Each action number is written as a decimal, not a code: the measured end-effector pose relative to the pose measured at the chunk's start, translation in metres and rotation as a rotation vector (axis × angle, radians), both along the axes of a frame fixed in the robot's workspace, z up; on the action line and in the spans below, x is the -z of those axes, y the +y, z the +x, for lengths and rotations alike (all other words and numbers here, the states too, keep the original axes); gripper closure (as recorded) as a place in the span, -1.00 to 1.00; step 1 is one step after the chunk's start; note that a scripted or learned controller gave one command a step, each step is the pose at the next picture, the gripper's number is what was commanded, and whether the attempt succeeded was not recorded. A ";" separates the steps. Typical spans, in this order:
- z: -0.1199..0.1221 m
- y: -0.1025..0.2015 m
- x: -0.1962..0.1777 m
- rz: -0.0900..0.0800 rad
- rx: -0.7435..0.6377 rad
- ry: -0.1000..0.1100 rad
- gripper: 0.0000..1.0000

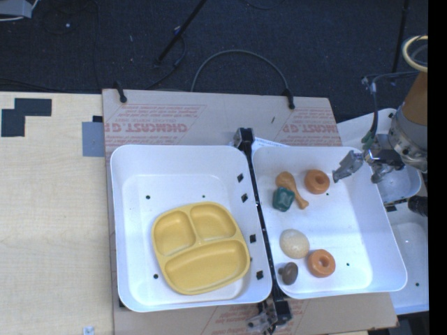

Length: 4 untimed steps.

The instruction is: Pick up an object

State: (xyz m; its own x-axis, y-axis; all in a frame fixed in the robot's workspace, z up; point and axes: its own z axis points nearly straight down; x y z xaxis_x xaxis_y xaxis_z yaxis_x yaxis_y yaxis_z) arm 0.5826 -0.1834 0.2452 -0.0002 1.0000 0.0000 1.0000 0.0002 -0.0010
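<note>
The right bin (370, 257) holds several small objects. An orange donut-shaped ring (317, 181) lies near its far side, beside a tan drumstick-shaped piece (290, 186) and a teal block (283, 199). Nearer the front lie a cream egg (294, 243), a second orange ring (322, 263) and a dark brown lump (288, 273). My gripper (362, 169) hovers over the bin's far right edge, to the right of the first ring. It is open with nothing between its fingers.
The left bin (133, 187) carries a yellow divided plate (201, 246). A black divider (255, 208) runs between the two bins. The arm's grey wrist with its orange band (418, 110) stands at the right edge, above a white surface.
</note>
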 end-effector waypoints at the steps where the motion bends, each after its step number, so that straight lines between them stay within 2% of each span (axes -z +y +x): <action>1: -0.008 0.004 0.060 0.002 0.000 0.005 -1.00; 3: -0.012 -0.003 0.160 0.001 0.001 0.003 -1.00; 4: -0.012 -0.004 0.147 0.001 0.003 0.002 1.00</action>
State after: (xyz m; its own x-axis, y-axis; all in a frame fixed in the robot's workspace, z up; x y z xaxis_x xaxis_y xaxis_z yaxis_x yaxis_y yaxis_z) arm 0.5705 -0.1873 0.0977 0.0028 1.0000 0.0011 1.0000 -0.0028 -0.0028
